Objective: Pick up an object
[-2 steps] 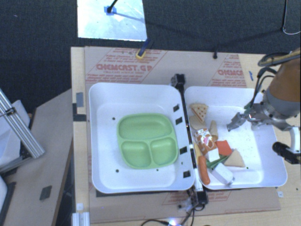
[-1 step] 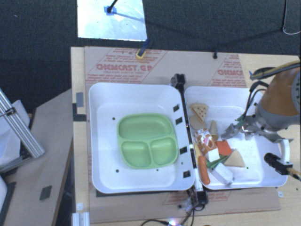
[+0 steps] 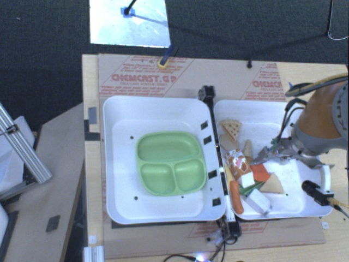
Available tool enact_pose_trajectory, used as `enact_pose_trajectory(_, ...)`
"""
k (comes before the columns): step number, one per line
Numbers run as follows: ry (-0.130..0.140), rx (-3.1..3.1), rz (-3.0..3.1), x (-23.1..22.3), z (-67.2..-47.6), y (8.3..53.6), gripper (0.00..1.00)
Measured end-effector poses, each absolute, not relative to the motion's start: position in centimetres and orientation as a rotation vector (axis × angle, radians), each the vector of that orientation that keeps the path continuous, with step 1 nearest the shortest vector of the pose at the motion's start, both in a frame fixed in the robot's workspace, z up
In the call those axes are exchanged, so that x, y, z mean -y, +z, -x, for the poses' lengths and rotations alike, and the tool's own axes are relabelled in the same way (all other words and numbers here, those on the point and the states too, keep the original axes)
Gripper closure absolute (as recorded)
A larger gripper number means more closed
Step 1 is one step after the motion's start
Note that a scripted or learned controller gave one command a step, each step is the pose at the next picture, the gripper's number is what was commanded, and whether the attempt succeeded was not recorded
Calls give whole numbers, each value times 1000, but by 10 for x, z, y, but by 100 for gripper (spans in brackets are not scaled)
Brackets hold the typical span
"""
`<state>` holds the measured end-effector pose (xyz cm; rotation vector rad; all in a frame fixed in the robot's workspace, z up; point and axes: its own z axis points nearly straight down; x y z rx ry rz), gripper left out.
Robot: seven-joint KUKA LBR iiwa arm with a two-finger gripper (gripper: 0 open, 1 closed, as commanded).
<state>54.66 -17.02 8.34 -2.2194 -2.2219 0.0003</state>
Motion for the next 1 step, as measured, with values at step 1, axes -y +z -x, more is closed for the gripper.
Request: enact_pose_trajectory(1,-3,2224,2223,171,-548,95,100)
